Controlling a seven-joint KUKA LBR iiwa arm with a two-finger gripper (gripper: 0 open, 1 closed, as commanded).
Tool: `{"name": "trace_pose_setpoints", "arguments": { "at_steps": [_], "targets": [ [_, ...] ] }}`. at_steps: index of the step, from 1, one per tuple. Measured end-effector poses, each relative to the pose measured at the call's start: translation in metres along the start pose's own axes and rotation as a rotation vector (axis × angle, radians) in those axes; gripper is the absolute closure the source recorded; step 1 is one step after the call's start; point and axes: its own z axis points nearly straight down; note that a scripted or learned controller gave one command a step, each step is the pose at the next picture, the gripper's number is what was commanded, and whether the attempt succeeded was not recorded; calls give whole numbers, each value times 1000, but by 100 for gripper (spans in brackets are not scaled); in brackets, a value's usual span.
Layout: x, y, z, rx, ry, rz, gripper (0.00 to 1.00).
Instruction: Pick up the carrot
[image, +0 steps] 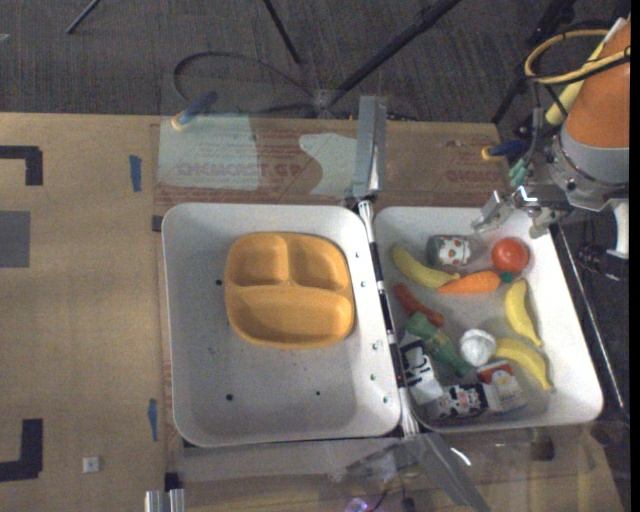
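Milk carton (462, 400) frontmost; carrot (470, 284) untouched; end effector (515, 207) above bin corner, finger spread unclear

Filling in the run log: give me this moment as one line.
gripper: above right bin's far edge | carrot: lying in right bin, untouched, beside tomato | orange tray: left bin

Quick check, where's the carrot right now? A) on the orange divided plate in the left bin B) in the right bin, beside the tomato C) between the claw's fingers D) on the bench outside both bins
B. The carrot lies on the floor of the right bin, just below and left of the tomato, with the claw up at that bin's far edge, apart from it.
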Motion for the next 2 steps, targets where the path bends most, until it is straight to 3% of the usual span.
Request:
{"name": "trace_pose_setpoints", "arguments": {
  "at_steps": [1,2],
  "targets": [
    [-32,-40,83,-1,0,-170,0],
    [26,-11,130,-29,-13,-271,0]
  ]
}}
